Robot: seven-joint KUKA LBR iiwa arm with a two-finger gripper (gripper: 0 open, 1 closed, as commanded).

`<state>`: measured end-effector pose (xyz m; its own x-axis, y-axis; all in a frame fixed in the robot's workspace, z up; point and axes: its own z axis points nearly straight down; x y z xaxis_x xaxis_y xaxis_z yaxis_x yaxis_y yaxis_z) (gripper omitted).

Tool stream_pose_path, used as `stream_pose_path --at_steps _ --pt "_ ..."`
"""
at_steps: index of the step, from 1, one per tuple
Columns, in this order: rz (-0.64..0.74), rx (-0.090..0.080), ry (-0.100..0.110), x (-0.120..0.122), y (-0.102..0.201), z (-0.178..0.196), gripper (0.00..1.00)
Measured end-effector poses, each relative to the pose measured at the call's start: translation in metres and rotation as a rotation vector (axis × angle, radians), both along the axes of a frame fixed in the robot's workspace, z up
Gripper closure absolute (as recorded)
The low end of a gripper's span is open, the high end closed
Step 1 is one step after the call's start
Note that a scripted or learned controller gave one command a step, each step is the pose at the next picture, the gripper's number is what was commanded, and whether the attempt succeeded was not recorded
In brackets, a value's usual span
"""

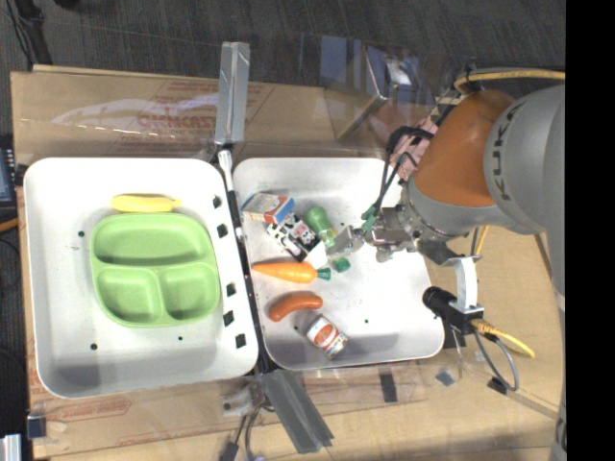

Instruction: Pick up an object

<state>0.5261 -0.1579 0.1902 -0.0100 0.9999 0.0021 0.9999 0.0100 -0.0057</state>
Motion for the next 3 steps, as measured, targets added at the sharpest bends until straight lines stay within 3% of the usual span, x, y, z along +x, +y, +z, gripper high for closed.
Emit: stream_pose_path --at_steps 1,2,3 --pt "0.007 0.001 0.003 0.001 0.001 0.008 1.00" --pt "0.015 0.001 0.006 0.002 0.001 0.017 1.00" --pt "0.629 -0.002 -0.006 0.023 -0.032 0.069 1.00"
